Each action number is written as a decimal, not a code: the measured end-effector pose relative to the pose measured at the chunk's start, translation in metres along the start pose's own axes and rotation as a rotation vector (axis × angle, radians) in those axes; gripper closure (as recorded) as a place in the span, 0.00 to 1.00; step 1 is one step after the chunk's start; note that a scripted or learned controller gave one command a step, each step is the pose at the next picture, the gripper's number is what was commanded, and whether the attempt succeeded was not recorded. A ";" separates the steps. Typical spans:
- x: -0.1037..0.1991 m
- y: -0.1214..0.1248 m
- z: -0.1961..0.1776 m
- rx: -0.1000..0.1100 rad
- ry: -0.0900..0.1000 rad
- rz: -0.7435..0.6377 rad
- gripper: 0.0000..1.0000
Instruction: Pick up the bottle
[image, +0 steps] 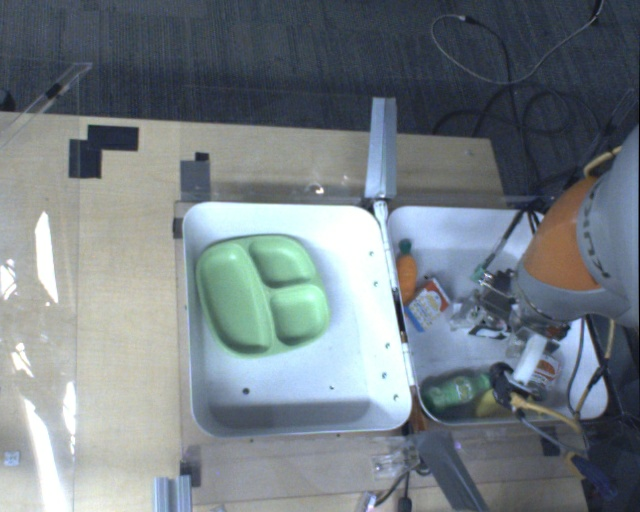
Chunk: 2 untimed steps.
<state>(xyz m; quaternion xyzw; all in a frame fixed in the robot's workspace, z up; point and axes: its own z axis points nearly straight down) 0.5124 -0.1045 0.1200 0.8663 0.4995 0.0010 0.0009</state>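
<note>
Green bottle (457, 391): lying on its side in the right bin (455, 235), at the near edge, dark cap end pointing right. Nothing gripping it.
Yellow item (487, 404): small, tucked against bottle's cap end, low in the bin; can't ID it.
Arm (590, 240): grey w/ orange band, reaches in from the right, over right bin's far-right part.
Gripper (490, 310): dark metal head pointing left, above bin floor, mid-right of the bin. Up and right of the bottle, apart from it. Can't tell how its jaws stand; too blurry and cluttered.
Carrot (406, 274): orange w/ green top, upright along the bin's left wall, top end toward the far side.
Packet (427, 301): red/white w/ blue, just right of carrot, tilted.
White tube w/ red label (538, 362): below the wrist, right of the bottle, near bin's right side.
Left bin (290, 410): white, holds a green divided tray (262, 294), 3 compartments, sitting up-left of centre.
Divider (381, 150): grey metal post at the far end, betw. the two bins.
Bench (90, 330): pale wood, black tape marks at far left.
</note>
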 end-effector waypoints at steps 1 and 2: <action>0.010 -0.027 0.015 0.001 0.001 -0.039 0.00; 0.084 -0.026 -0.065 -0.002 0.001 -0.135 0.00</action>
